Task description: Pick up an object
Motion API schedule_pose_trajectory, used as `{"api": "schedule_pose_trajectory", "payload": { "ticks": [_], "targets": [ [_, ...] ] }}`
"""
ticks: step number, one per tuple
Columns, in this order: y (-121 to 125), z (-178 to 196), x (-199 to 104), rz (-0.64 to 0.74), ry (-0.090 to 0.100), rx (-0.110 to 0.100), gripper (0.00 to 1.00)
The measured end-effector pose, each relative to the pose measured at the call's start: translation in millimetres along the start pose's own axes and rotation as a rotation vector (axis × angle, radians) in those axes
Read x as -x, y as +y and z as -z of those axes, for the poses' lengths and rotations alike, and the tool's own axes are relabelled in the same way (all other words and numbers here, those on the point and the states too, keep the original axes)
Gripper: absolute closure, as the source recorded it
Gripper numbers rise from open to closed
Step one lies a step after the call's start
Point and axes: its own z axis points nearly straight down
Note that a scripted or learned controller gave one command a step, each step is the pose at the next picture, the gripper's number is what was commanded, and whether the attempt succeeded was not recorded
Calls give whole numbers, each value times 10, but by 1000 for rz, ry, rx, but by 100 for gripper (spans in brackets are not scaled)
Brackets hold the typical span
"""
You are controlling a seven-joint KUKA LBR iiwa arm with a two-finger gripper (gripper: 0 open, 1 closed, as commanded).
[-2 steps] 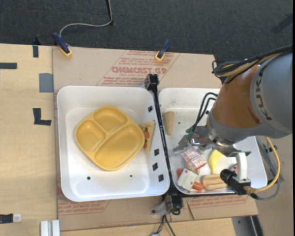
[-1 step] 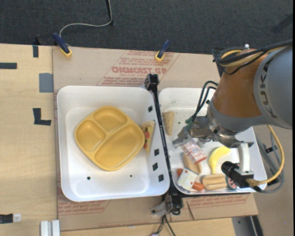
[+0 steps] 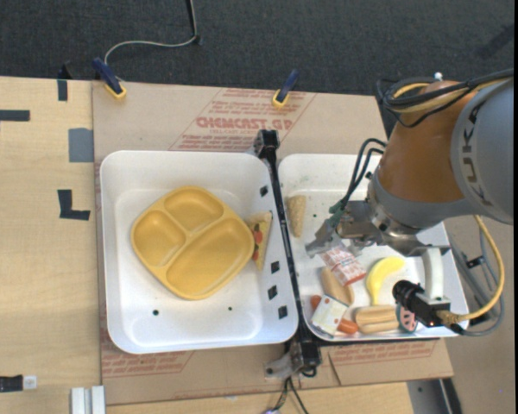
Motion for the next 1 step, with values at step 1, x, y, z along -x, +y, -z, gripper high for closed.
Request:
{"api": "schedule_pose_trajectory", "payload": {
  "ticks": [1],
  "targets": [
    [0,65,0,0,0,0,100]
  ]
}}
